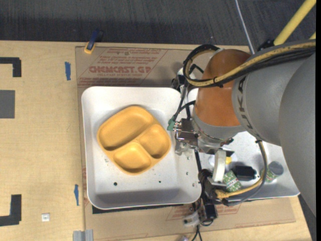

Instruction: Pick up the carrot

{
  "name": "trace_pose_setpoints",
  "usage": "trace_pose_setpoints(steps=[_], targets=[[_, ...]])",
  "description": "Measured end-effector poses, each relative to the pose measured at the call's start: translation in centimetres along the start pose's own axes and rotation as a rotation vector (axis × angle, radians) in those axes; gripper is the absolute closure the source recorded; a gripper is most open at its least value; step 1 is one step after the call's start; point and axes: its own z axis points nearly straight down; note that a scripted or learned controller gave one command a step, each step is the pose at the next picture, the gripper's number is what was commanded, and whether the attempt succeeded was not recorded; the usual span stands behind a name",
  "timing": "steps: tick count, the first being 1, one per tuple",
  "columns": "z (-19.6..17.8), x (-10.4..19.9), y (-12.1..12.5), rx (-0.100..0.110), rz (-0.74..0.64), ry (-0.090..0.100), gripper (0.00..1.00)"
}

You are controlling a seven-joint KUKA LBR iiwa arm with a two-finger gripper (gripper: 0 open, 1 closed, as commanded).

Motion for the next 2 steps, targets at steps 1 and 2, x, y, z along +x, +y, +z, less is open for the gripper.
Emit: trace_pose_setpoints(steps=[1, 2], targets=[[-2.3, 2.0, -0.3, -0.002, -0.163, -0.001, 1.0], [0.1, 4.7, 6.1, -0.001, -0.027, -0.001, 1.0]])
